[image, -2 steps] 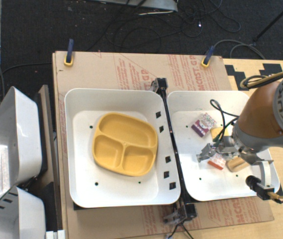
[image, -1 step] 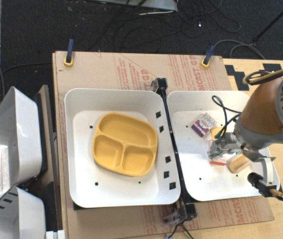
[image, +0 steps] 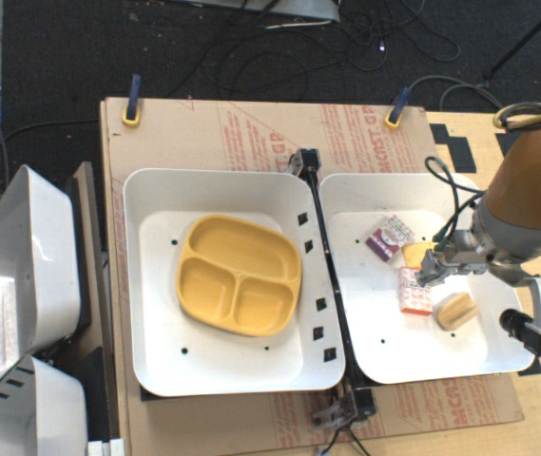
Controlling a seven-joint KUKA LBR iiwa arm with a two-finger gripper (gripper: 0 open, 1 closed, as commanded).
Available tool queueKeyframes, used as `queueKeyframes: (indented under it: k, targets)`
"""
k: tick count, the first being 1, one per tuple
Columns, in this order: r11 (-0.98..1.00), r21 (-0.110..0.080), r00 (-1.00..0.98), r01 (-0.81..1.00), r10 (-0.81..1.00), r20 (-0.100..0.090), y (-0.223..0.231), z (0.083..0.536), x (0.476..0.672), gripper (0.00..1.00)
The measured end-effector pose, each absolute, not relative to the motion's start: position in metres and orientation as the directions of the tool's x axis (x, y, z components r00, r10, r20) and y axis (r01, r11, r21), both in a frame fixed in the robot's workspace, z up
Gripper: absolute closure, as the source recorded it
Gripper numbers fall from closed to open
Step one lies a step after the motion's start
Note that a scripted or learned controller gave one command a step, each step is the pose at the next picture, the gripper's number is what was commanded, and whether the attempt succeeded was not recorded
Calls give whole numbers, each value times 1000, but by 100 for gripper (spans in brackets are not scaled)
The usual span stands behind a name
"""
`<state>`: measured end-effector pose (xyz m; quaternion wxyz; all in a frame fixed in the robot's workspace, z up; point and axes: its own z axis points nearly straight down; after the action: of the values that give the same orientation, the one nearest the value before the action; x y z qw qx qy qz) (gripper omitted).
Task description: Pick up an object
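Red-and-white packet (image: pixel 415 291), my likely target: lies in right bin (image: pixel 384 354), mid-floor, yellow piece (image: pixel 416 253) and purple packet (image: pixel 388 237) just beyond, tan block (image: pixel 456 311) beside. Step: approach, nothing lifted. My hand (image: pixel 434 270) hangs at the packet's upper edge; whether spread or closed I cannot tell. Next: settle squarely over one item. Room: neighbours crowd; bin walls well apart. Left bin (image: pixel 146 255): yellow tray (image: pixel 239 275).

Brown cardboard sheet under the bins (image: pixel 251 131): faint red printed lettering, seen upside down, not legible.
Small packets in right bin: print too small to read.
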<state>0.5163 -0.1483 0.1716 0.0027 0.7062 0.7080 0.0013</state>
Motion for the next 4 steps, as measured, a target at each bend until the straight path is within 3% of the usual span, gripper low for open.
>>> queueKeyframes:
  k: [2,4]
  targets:
    - [5,7,-5,1000,1000,-3,-153,294,527,100]
    - [7,-2,-7,1000,1000,1,-37,260,521,100]
